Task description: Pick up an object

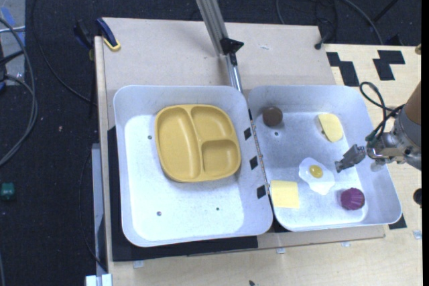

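The right bin (295,98) holds several toy foods: a brown ball (272,116) at the back left, a pale yellow piece (330,126) at the back right, a fried egg (316,174) in the middle, a yellow cheese square (284,194) at the front left, and a purple ball (352,198) at the front right. My gripper (350,159) reaches in from the right edge, hanging just right of the egg and above the purple ball. No object sits between its tips.
The left bin (141,211) carries a yellow divided plate (198,143). A metal pole (208,0) slants down to the seam between the bins. The bench top (167,50) lies bare behind the bins.
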Controlling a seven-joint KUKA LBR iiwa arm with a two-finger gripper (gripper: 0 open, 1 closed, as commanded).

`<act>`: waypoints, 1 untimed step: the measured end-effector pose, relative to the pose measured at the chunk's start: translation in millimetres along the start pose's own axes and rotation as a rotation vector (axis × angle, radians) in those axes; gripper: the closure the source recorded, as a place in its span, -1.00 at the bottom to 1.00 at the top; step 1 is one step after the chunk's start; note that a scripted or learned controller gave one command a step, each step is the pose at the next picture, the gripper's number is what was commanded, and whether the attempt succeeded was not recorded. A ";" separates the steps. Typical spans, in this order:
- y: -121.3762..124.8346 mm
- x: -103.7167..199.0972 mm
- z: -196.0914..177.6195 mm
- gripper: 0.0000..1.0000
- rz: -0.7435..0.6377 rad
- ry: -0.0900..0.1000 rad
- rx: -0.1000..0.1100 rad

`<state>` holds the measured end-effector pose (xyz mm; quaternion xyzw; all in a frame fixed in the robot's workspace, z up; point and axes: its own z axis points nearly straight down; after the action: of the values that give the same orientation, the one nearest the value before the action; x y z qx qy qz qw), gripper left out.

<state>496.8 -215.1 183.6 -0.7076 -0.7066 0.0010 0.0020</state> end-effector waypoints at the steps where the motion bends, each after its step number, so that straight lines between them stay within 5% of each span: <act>1: 1.9 6.4 62.5 -1.00 0.000 0.001 0.001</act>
<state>498.4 -208.7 121.0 -0.7075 -0.7067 0.0010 0.0027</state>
